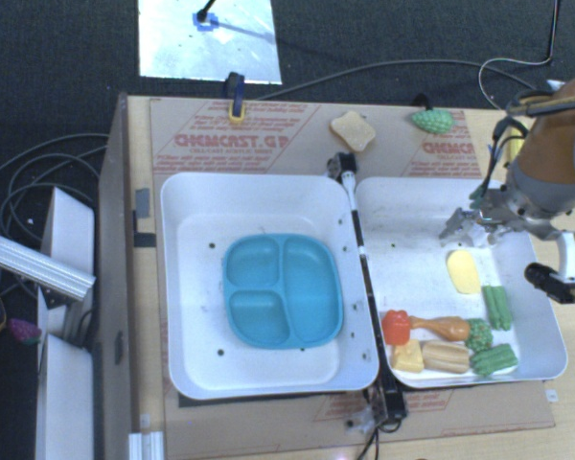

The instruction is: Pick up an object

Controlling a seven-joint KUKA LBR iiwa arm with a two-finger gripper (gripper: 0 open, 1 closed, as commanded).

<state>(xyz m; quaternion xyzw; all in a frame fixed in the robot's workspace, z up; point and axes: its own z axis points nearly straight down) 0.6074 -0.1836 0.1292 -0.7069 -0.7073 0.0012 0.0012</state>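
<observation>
A bread slice (pixel 353 131) and green toy (pixel 432 120) lie on the cardboard (pixel 268 137).

— Where does the camera sit?
— Above the bench (pixel 220 132), looking down at a slant, far enough off to take in both bins and some dark floor beyond.
— Which way does it face?
— Toward the bench's far edge. The gripper (pixel 474 226) comes in from the right; the left bin (pixel 187 199) lies well off to the jaws' side, the right bin (pixel 402 199) under them.
</observation>
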